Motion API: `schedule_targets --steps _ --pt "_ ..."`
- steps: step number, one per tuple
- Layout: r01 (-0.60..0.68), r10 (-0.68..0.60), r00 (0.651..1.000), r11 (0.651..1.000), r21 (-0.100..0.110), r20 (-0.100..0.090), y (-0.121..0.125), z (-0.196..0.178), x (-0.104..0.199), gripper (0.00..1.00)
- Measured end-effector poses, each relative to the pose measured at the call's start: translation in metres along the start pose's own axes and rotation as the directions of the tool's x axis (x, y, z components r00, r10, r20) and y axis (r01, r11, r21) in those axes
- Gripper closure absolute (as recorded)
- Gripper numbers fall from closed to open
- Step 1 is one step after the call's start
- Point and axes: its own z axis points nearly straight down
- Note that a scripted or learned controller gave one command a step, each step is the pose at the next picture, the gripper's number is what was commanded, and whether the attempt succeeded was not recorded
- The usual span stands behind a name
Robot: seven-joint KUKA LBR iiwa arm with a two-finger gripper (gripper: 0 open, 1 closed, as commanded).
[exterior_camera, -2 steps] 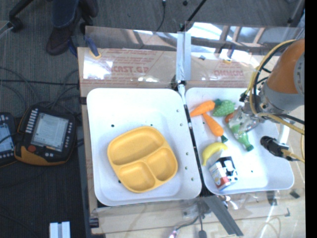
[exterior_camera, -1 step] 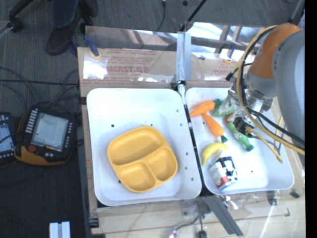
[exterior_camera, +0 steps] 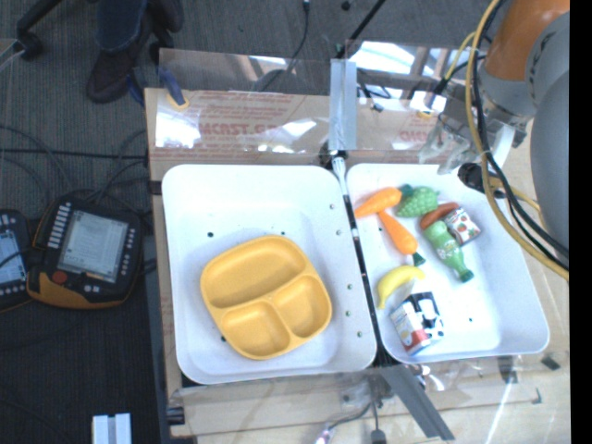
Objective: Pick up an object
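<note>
The right bin (exterior_camera: 518,313) holds several toy foods. Two orange carrots (exterior_camera: 400,234) lie near its back left, beside a green bunch of grapes (exterior_camera: 418,200). A green bottle (exterior_camera: 450,252) lies next to a small red and white packet (exterior_camera: 462,224). Toward the front are a yellow banana (exterior_camera: 399,283) and a small can (exterior_camera: 417,322). My gripper (exterior_camera: 460,154) hangs over the bin's back right rim, above and behind the toys, touching none of them. The grey arm with its orange band (exterior_camera: 527,21) rises at the upper right.
A yellow divided plate (exterior_camera: 266,296) lies in the left bin (exterior_camera: 185,211). A metal divider post (exterior_camera: 342,109) stands between the bins at the back. Cables (exterior_camera: 495,192) trail down from the arm across the right bin's far corner.
</note>
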Motion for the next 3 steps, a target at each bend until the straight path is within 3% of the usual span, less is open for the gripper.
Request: schedule_targets --steps 1,2,3 --pt "0.138 -0.138 0.99 0.99 0.001 0.0 -0.026 -0.013 -0.052 1.0" --pt "0.245 -0.245 0.97 0.97 -0.001 0.0 -0.03 -0.04 -0.044 1.0" --pt "-0.117 0.117 0.993 0.993 0.001 0.0 -0.004 -0.034 -0.034 1.0"
